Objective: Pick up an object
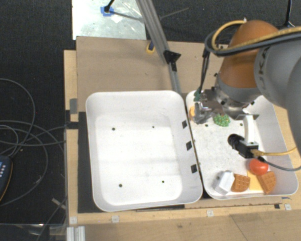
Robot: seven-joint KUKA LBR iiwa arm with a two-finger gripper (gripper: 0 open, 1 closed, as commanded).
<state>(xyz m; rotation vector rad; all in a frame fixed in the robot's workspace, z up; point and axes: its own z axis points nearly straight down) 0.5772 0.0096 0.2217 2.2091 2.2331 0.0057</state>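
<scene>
My gripper (201,112) hangs low over the far left corner of the right bin (286,185), under the arm's orange band. A small green object (221,119) lies just right of it, and a bit of a yellow-orange object (192,111) shows at its left, against the bin wall. Near the front of this bin lie a red object (259,166), two orange waffle-like pieces (240,183) (267,181) and a white-grey object (222,181). I see nothing held in the gripper.
The left bin (97,149) sits beside the right one, their walls meeting at black clips (189,145). A slanted metal pole (158,31) rises behind the bins. A yellow cable and a black-and-white fitting (243,139) hang from the arm over the right bin.
</scene>
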